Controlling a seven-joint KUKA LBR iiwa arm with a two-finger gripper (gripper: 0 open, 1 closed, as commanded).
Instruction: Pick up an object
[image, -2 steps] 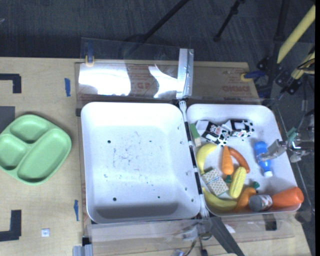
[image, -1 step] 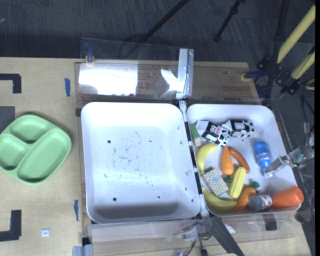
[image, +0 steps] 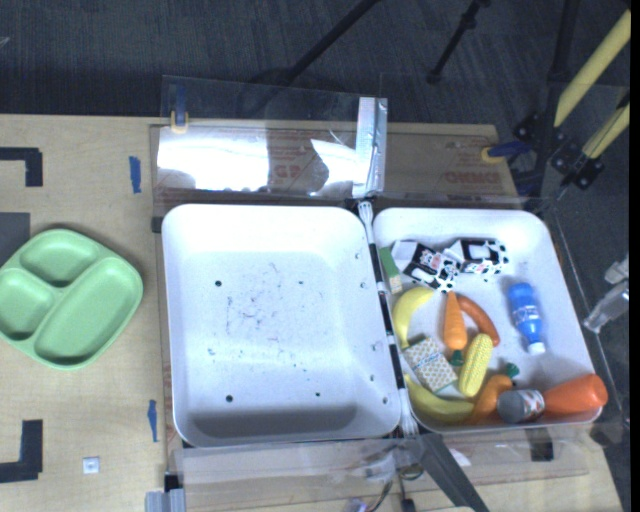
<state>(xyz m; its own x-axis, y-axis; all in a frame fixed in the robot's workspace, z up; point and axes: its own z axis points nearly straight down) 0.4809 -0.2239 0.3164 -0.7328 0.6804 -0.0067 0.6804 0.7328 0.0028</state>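
Two white bins sit side by side on the desk (image: 80, 420). The left bin (image: 265, 400) shows faint marks on its floor. The right bin (image: 560, 290) contains all the candidate objects, massed toward its near and left sides.

- A banana (image: 404, 312) lies against the left wall.
- A carrot (image: 454, 322) lies just right of the banana.
- A corn cob (image: 475, 364) touches the carrot's near end.
- A blue bottle (image: 525, 316) lies apart, toward the right wall.
- Black-and-white patterned pieces (image: 455, 260) lie along the far side.
- An orange item with a grey end (image: 565, 397) rests at the near right corner.

A green divided plate (image: 65, 297) sits on the desk, well left of the bins. Claw state and the objects' relation to the claw: cannot tell.
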